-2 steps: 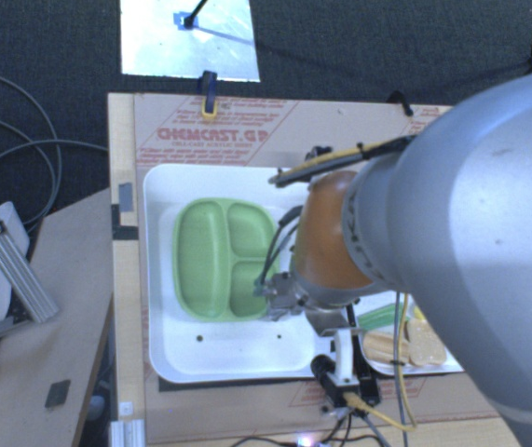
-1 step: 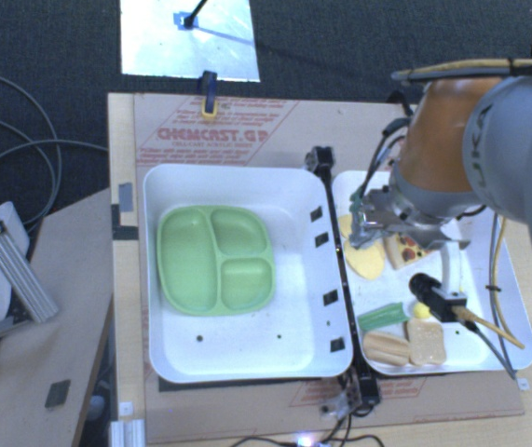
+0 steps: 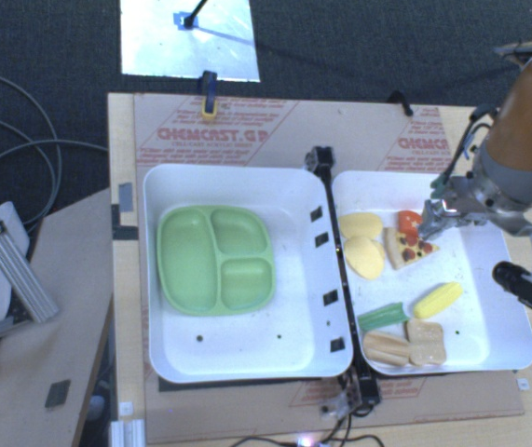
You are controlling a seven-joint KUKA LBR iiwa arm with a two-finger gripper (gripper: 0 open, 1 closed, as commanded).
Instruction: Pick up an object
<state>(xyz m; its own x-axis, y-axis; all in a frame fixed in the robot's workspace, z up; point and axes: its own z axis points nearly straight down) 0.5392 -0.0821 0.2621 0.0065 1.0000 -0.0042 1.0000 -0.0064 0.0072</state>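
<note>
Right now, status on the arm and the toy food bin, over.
Gripper low over right bin, beside red tomato and pizza slice. Nothing seen in its grasp. Yellow pieces crowd close on the left.

Two shallow white bins, the left bin [image 3: 238,180] and the right bin [image 3: 489,343], look like smooth, slightly glossy plastic. In the left one lies a pale green divided tray [image 3: 215,259] of matt plastic. The toy foods in the right bin, among them a yellow corn cob [image 3: 437,298] and a red tomato [image 3: 409,221], seem to be smooth moulded plastic. The bench top [image 3: 247,128] looks like printed brown cardboard. Beyond it, the floor [image 3: 42,45] is dark, rough carpet-like cloth, with a shiny metal plate [image 3: 188,26] lying on it.
</note>
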